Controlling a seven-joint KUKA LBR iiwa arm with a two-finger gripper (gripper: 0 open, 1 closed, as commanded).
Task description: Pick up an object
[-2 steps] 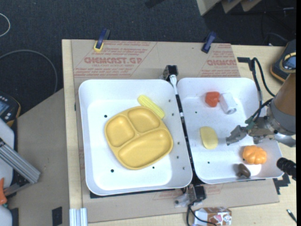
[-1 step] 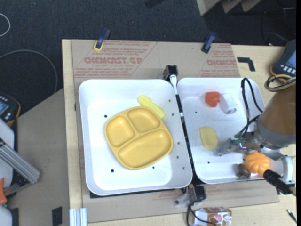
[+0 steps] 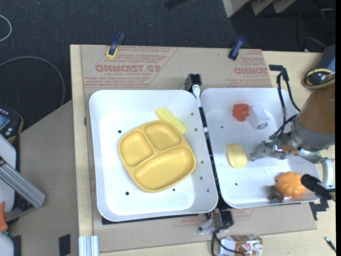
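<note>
The end effector [image 3: 259, 151], seemingly open and empty just beside the pale yellow block [image 3: 236, 156], could nudge it away instead of grasping.

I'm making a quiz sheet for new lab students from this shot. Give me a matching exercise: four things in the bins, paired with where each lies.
Things:
1. yellow divided tray
2. red object
3. orange pumpkin
4. pale yellow block

Places:
A. right bin, far side
B. left bin, middle
C. right bin, near right corner
D. right bin, left part, just ahead of the gripper

Pairs: 1-B, 2-A, 3-C, 4-D
</note>
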